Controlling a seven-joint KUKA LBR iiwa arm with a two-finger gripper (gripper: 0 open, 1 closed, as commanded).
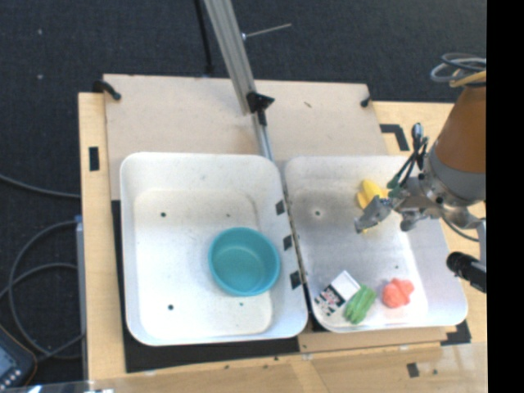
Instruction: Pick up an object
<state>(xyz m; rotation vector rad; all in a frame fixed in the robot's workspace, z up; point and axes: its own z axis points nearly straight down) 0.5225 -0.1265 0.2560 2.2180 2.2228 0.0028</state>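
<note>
Yellow object [369, 191] in right bin [327, 187], gripper [370, 218] just beside.

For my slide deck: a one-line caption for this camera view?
Gripper poised beside a yellow object in the right bin; blue bowl in the left.

No text, brand, number or sign can be read anywhere here. The nearest thing to print is a small white card [337, 291] with a black-and-white pattern, lying in the right bin [426, 318] just left of the green object [359, 304]; its marks are too small and blurred to make out as letters or a code. Black tabs sit along the edges of the counter [97, 219], but they carry no legible writing.
</note>
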